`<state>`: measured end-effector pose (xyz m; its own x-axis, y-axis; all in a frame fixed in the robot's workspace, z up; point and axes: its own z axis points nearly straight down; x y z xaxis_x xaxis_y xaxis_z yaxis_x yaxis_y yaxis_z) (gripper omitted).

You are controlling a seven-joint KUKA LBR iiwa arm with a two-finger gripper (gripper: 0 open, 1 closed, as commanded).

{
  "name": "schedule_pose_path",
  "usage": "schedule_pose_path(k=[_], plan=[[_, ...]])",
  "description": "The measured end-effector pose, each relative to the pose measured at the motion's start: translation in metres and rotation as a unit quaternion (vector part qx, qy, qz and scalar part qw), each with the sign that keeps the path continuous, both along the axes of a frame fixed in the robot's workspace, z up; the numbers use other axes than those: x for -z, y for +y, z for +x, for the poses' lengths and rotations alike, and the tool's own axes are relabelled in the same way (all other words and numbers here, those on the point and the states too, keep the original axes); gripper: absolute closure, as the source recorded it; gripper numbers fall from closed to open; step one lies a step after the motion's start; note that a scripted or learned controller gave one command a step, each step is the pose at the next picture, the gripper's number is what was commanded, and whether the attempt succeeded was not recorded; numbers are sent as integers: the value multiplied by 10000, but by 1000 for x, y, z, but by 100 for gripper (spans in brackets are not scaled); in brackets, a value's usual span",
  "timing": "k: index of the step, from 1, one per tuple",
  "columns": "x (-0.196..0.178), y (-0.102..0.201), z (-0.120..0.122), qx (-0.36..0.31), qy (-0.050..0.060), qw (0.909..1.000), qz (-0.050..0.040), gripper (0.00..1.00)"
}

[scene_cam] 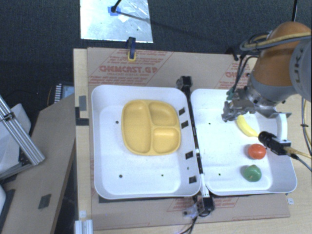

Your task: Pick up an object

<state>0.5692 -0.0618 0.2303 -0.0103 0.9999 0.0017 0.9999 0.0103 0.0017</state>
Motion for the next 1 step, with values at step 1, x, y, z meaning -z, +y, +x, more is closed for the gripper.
schedule_pose_path(k=[1], plan=[[12, 54, 0, -1, 5, 10000, 2, 100]])
